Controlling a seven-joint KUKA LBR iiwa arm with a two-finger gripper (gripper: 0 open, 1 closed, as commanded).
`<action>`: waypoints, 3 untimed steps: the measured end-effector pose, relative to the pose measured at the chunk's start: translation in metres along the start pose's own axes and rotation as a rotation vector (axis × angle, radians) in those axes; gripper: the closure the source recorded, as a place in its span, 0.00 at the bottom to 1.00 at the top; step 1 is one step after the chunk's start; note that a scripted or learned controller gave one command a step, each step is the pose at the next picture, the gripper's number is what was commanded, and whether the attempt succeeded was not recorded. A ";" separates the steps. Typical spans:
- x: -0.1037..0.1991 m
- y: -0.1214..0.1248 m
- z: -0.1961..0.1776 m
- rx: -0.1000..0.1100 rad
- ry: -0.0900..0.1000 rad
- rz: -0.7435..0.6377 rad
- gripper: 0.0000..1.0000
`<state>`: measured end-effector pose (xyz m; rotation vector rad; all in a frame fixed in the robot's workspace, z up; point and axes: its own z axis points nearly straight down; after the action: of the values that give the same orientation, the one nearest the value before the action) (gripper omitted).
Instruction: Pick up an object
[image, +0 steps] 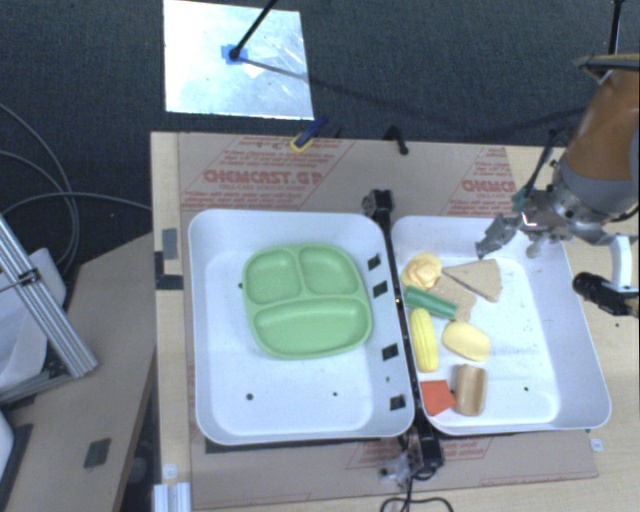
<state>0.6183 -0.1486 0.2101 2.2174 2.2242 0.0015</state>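
Camera view is showing the pincer (510, 236) hovering with fingers spread, gripping nothing, just above the sandwich wedge (477, 278) lying in the right bin (575, 345). It is looking light and stiff; pinching across its flat sides seems safest.

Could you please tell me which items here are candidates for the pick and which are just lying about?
Belong to the job:
gripper
sandwich wedge
corn cob
lemon
green bean
hot dog bun
red block

Just lying about:
green divided plate
left bin
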 end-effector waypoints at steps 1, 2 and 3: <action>0.014 -0.060 0.119 0.013 0.004 0.003 0.00; 0.073 -0.104 0.021 -0.003 0.002 -0.005 0.00; 0.207 -0.132 0.017 0.001 0.006 -0.015 0.00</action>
<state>0.4858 0.0585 0.1924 2.2045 2.2438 0.0060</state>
